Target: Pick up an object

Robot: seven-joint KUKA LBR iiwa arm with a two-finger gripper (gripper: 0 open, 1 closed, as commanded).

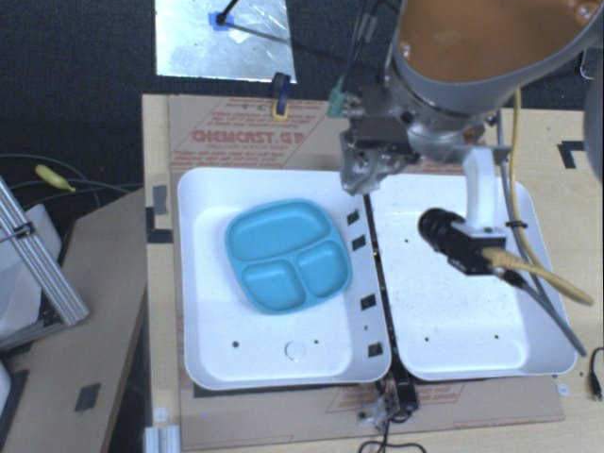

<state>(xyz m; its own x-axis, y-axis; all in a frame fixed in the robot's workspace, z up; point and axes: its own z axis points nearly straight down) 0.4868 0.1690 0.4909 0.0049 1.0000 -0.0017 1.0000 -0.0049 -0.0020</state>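
I see the bench (226,125) carrying two white bins. The blue divided plate (288,255) lies in the left bin (203,347), with bare floor all round it. My tool (363,173) hangs at the bins' shared far edge; its grip I cannot tell.

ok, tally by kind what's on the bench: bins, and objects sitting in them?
Shallow white bins: 2, the left bin and the right bin
Blue plastic divided plates with three compartments: 1, the blue plate, in the left bin
Total: 3
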